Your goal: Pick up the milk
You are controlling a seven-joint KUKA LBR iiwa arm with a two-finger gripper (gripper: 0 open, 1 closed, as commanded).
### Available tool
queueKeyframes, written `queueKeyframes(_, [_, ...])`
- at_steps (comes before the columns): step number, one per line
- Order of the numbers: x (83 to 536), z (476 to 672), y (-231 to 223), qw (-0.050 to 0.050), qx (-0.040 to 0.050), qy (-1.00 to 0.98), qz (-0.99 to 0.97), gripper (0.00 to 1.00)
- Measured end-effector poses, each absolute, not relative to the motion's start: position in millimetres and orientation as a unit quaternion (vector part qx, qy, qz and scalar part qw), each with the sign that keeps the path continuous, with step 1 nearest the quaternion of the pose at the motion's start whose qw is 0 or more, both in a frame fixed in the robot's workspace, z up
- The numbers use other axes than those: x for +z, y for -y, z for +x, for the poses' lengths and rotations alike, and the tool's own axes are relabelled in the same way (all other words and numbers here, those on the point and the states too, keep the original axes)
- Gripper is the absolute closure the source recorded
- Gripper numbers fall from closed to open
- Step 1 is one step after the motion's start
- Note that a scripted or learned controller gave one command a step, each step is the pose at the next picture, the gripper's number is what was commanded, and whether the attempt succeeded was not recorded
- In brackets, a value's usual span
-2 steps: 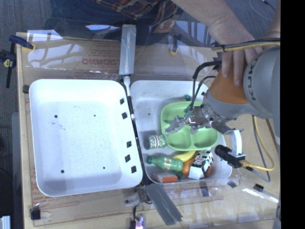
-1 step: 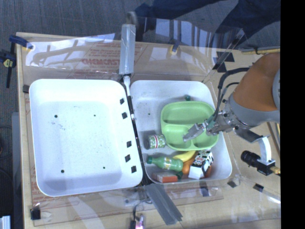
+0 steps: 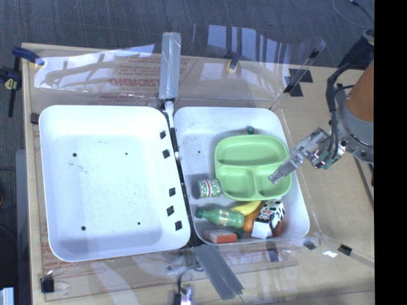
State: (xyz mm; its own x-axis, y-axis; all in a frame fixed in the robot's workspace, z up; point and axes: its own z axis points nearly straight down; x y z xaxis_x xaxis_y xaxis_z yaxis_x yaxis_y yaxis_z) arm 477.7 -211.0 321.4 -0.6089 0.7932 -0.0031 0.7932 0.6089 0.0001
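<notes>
The milk (image 3: 269, 218) is a small white carton with black cow patches. It lies in the right bin (image 3: 191, 132) near the front right corner, leaning against a banana (image 3: 247, 208). My gripper (image 3: 280, 173) hangs above the right rim of a green divided plate (image 3: 245, 161), up and slightly right of the milk and apart from it. Nothing shows in its grasp.
In the right bin a green bottle (image 3: 220, 217), a small can (image 3: 208, 187), an orange piece (image 3: 249, 222) and a red packet (image 3: 222, 237) crowd the front, close to the milk. The left bin (image 3: 102, 183) sits beside it. The arm (image 3: 353, 116) comes in from the right.
</notes>
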Motion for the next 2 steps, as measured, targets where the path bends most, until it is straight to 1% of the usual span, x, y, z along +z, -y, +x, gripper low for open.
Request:
queueKeyframes(1, [444.3, 477.2, 210.7, 0.002, -0.0011, -0.959, 0.283, 0.00])
queueKeyframes(2, [455.9, 477.7, 211.4, 0.004, -0.0026, -0.959, 0.282, 1.00])
